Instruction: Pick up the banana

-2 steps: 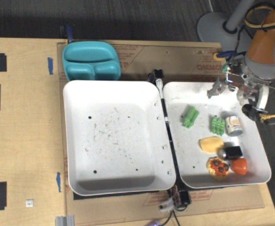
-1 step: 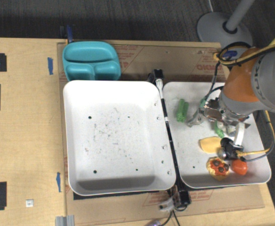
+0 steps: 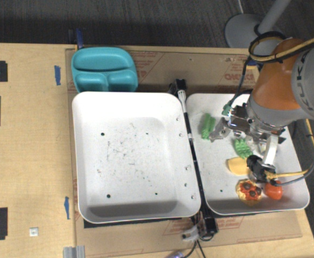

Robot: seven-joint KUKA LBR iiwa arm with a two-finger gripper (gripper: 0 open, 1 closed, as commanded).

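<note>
The banana (image 3: 235, 166) is a short yellow piece lying in the right bin (image 3: 216, 198), near its middle. Its right end is hidden behind the robot's wrist hardware. My gripper (image 3: 218, 133) hangs over the same bin, up and to the left of the banana, and is apart from it. The gripper's tip sits right beside a green toy vegetable (image 3: 207, 126). Nothing shows between the gripper and the banana.
A second green item (image 3: 242, 147) lies just above the banana. A round brown-and-red toy (image 3: 249, 191) and an orange-red toy (image 3: 273, 191) sit at the bin's front right. The left bin (image 3: 130, 155) adjoins. A teal tray (image 3: 104, 69) stands behind it.
</note>
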